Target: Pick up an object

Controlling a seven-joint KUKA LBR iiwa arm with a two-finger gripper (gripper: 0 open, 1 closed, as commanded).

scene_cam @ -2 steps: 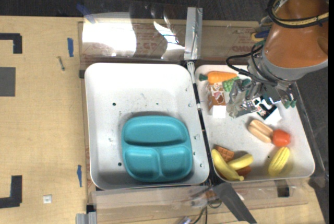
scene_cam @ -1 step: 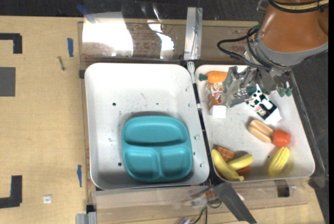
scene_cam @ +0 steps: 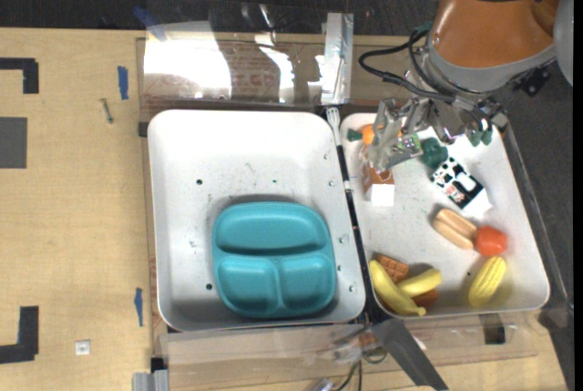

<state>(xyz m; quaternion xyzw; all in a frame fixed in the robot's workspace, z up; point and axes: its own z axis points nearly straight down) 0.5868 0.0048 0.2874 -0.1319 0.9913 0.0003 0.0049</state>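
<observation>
My gripper (scene_cam: pixel 381 163) reaches down into the back left corner of the right bin (scene_cam: pixel 526 225), next to the wall between the two bins. Just below its tip lies a small white block (scene_cam: pixel 382 194) with a brownish piece against its upper edge. A small orange object (scene_cam: pixel 368 134) sits behind the gripper in the corner. A green object (scene_cam: pixel 431 149) lies to its right, and beyond that a black-and-white patterned piece (scene_cam: pixel 456 183). Whether anything is held between the gripper's tips cannot be made out.
Toward the front of the right bin lie a hot-dog-like roll (scene_cam: pixel 453 228), an orange-red ball (scene_cam: pixel 491 241), a yellow corn cob (scene_cam: pixel 487 280), bananas (scene_cam: pixel 403 286) and a brown waffle piece (scene_cam: pixel 392 268). The left bin (scene_cam: pixel 182 152) holds a teal divided tray (scene_cam: pixel 273 266).
</observation>
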